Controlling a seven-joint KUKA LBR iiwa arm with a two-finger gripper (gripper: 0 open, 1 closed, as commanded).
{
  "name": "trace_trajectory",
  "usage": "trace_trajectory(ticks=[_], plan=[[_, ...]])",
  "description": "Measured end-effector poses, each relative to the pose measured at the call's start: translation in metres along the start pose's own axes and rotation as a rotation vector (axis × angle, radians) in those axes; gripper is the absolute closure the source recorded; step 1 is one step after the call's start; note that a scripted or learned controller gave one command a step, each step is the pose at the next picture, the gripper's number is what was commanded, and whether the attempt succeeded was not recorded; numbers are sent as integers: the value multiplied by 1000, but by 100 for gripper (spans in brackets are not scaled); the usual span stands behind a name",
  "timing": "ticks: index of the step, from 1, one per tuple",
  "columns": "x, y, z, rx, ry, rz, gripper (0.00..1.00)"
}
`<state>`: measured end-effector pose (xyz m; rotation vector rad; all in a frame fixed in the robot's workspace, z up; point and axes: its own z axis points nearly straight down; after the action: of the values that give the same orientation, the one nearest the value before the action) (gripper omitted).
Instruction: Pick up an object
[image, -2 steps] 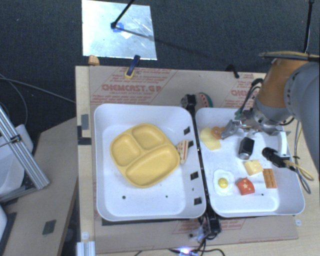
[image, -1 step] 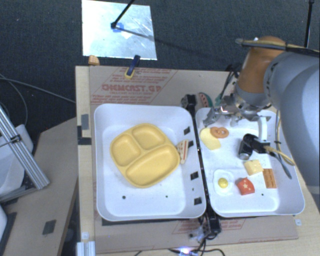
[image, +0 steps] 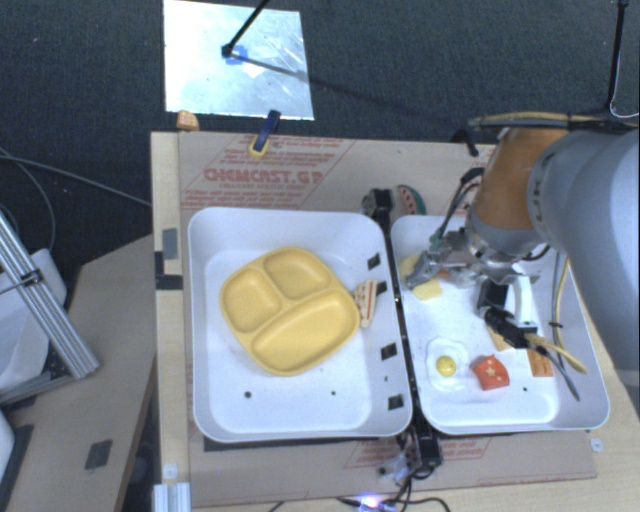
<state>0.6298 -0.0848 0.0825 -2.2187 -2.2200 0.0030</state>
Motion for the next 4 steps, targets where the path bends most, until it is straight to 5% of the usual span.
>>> trace_trajectory(ticks=[1,2,4], plan=[[-33,41,-4,-11,-3,0,0],[-31,40,-14,-10,-2,-2,100],[-2,-103,-1,1,1,1,100]])
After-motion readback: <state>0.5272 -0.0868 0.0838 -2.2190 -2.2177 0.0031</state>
